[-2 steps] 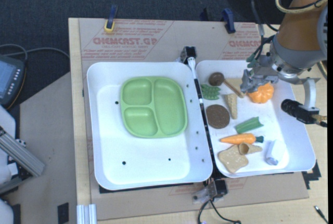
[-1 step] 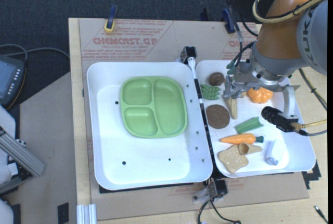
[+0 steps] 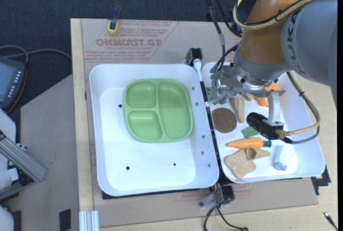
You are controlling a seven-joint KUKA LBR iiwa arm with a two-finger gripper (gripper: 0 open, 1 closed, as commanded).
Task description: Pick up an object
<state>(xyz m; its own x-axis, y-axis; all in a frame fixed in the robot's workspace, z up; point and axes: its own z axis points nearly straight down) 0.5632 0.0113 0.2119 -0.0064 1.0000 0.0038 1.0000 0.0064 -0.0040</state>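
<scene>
Plastic, smooth and pale green, forms the divided plate (image 3: 158, 110) with three rounded compartments, lying flat in the left white bin (image 3: 107, 144), toward that bin's twelve o'clock half. The right white bin (image 3: 308, 163) holds a cluster of small toy foods. A round brown disc (image 3: 224, 119), flat and matte like a patty, lies at the bin's nine o'clock side. At six o'clock from the disc, a glossy orange carrot (image 3: 246, 143) lies on its side, tapered to a point toward the disc. A tan, bread-shaped slice (image 3: 239, 164) with a rough crumb look lies at the carrot's six o'clock, just beside it. A small pale cylinder (image 3: 278, 157) rests at four o'clock from the carrot. The grey arm with its orange band (image 3: 270, 7) comes in from two o'clock, and the jaws (image 3: 228, 90) hang over the bin's ten o'clock corner, just at twelve o'clock of the brown disc. Whether the jaws are wide or narrow cannot be told from here. Both bins sit on a brown cardboard-covered desk (image 3: 134, 37) with red printed lettering.
</scene>
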